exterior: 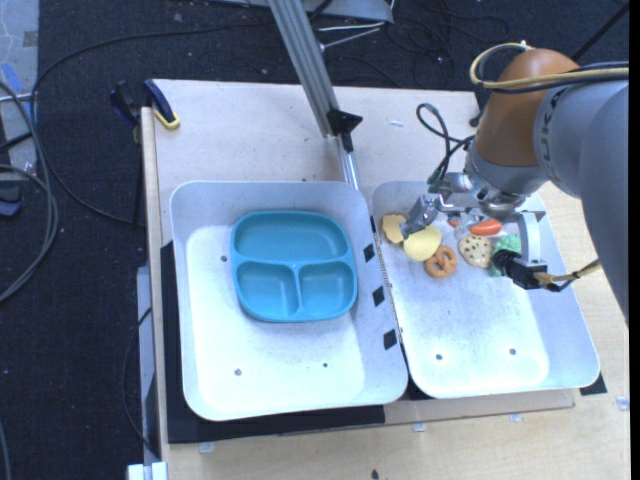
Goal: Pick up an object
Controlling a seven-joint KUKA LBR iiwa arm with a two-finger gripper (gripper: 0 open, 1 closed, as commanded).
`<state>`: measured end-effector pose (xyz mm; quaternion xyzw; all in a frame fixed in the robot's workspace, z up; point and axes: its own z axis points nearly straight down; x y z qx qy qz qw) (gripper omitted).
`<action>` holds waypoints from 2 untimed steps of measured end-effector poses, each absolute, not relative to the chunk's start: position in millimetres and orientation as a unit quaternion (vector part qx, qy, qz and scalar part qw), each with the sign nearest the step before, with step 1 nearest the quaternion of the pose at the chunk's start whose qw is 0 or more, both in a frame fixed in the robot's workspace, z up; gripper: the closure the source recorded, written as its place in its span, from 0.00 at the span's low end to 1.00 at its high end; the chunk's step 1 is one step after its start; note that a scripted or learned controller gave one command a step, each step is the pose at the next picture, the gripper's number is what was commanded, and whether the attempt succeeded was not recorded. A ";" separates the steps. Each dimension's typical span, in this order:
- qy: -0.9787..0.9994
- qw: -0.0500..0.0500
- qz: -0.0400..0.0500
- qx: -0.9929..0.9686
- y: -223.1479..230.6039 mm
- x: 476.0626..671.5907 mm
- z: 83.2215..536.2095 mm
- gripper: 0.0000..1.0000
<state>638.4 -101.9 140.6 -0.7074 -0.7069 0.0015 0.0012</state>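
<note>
Several small toy foods lie at the far end of the right bin: a yellow piece, a smaller yellow piece, a brown ring-shaped donut, a speckled round cookie, a red-orange piece and a green piece. My gripper hangs low over this cluster, just behind the cookie and the red-orange piece. The wrist hides part of the pile. I see nothing lifted off the bin floor.
A blue divided plate sits in the left bin. A slanted metal pole stands behind the bins. Cables hang off the wrist near the right bin's far edge. A black part sticks out to the right of the foods.
</note>
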 end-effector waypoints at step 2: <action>-0.708 -0.002 -0.002 -0.707 -104.3 644.4 197.5 1.00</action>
